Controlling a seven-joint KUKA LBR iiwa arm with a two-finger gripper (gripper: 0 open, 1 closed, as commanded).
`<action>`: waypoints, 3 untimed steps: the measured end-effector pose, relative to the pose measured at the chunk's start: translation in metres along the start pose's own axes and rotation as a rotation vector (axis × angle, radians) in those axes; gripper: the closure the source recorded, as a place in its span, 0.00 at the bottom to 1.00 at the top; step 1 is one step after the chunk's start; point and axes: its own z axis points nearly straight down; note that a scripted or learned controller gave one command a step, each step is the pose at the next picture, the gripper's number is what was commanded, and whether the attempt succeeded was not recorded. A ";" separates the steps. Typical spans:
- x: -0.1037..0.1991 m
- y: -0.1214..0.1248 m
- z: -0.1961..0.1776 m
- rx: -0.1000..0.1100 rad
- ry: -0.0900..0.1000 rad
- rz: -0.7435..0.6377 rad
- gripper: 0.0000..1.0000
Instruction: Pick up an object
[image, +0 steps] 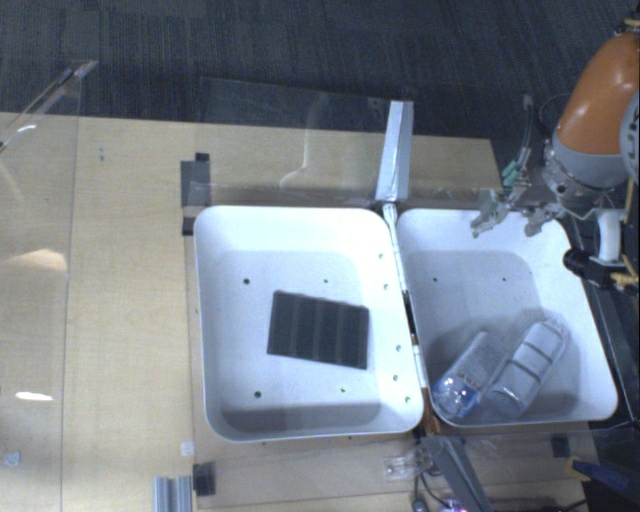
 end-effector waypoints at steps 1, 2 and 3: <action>0.009 -0.030 0.129 -0.006 -0.001 0.032 0.00; 0.007 0.029 0.119 -0.005 -0.001 -0.108 0.00; -0.039 0.001 -0.002 -0.006 -0.003 -0.128 0.00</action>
